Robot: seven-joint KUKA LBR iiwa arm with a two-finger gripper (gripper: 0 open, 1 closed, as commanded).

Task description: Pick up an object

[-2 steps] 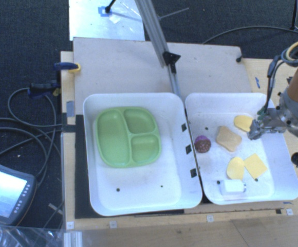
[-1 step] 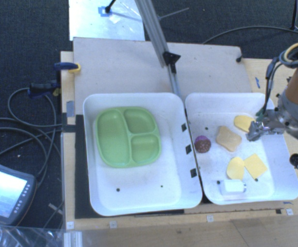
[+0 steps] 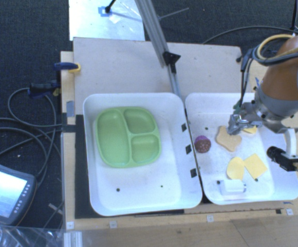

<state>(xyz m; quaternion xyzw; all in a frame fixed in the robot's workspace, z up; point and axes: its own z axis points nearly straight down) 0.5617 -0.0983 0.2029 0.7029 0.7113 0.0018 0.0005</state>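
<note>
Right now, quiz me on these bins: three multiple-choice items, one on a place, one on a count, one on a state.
1. Where does the green tray lie?
A. in the left bin
B. in the right bin
C. on the floor

2. How many compartments does the tray have?
A. two
B. three
C. five

3. How does the gripper stand to the tan piece?
A. far off, over the left bin
B. right at the piece's upper edge
C. outside both bins

Answers:
1 A, the tray sits inside the left bin's walls.
2 B, one long well on the left and two smaller ones on the right.
3 B, the gripper's tip is down in the right bin at the top edge of the tan piece; the view leaves a grasp unsettled.
</note>
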